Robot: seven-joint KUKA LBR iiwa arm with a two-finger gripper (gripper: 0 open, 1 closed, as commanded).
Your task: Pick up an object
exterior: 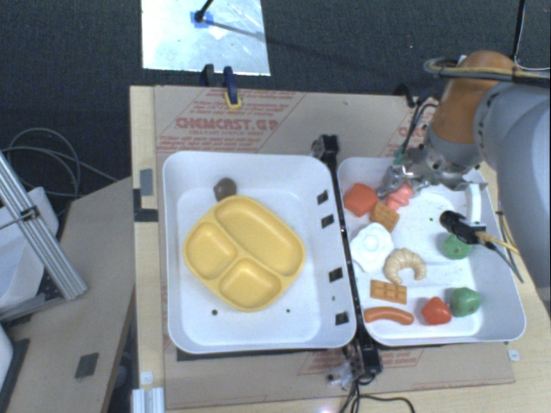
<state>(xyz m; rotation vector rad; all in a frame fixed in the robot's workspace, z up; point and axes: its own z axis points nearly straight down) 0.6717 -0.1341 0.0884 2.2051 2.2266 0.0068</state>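
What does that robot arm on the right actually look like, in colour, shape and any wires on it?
The arm is a thick, rounded tube of smooth light grey, with a glossy orange band above the wrist. Below the band, the wrist narrows into a darker metallic gripper of small, angular parts. Thin dark cables run down from above toward the band, with more looped wiring by the wrist. I see no readable markings.

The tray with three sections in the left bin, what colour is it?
Yellow. The tray shows clearly in the camera view, lying in the left bin.

Yellow tray (244,252), white bins (185,231), orange-banded grey arm (508,119).
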